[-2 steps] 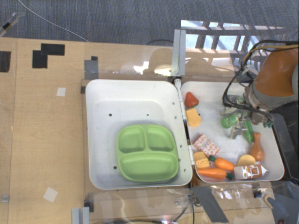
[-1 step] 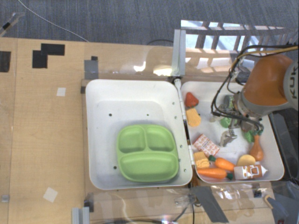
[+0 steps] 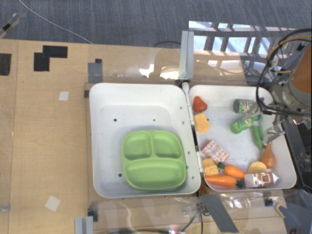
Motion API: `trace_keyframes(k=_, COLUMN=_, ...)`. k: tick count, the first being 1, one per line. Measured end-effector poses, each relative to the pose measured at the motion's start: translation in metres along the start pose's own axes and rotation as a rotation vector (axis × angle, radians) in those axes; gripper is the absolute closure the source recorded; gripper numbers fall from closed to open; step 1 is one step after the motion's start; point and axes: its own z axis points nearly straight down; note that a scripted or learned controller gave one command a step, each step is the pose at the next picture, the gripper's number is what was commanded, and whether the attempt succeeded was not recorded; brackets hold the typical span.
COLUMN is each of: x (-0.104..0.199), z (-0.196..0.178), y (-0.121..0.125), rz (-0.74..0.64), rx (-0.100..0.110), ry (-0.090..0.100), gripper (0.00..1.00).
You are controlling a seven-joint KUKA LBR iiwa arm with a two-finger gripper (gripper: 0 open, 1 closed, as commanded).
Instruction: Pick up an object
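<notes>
Where end effector (image 3: 271, 123) hangs, green pepper (image 3: 257, 134) beside

You see a green pepper (image 3: 257, 135) just left of the pincer (image 3: 274, 132), an orange carrot (image 3: 234, 171) below-left, and a lime-green plate (image 3: 154, 160) far left in the white bin (image 3: 105, 130).

No legible text anywhere. White carton (image 3: 262, 179) in right bin (image 3: 292, 177) has an orange-red label patch, lettering too small to read. Patterned red-and-white packet (image 3: 215, 151): print unreadable. Green can (image 3: 244, 106): label blurred, nothing to make out.
</notes>
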Motion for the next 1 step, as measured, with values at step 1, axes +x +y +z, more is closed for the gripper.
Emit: trace_keyframes(k=1, x=0.0159, z=0.1022, y=-0.0118, rz=-0.092, rx=-0.004, ry=0.004, gripper=0.0)
